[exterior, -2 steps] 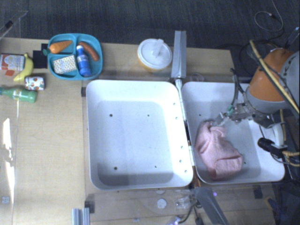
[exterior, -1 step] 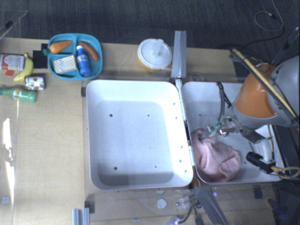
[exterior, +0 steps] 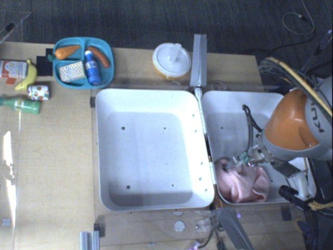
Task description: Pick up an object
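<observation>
In the right bin (exterior: pixel 229 113), at its front corner nearest the divider, a pink cloth (exterior: pixel 242 184) lies bunched against the wall. The claw (exterior: pixel 248 159) sits just above the cloth's upper edge, low over it; whether it is spread or pressed together I cannot tell, since the arm's wrist covers it. The arm (exterior: pixel 291 126) comes in from the right, its orange band showing part of a white letter, too cut off to read. The left bin (exterior: pixel 151 150) is white with a few small dark dots on its floor. Behind the bins on the pale wooden counter (exterior: pixel 47 165) stands a round white lidded container (exterior: pixel 171 60), and to the left a blue divided tray (exterior: pixel 106 61) holds toy food, among them a blue bottle (exterior: pixel 92 66) whose label is too small to read. Near the tray lie a yellow banana (exterior: pixel 27 76), a small printed can (exterior: pixel 38 92) and a green bottle (exterior: pixel 21 104). Beyond the counter is dark carpet with a thin cable.
</observation>
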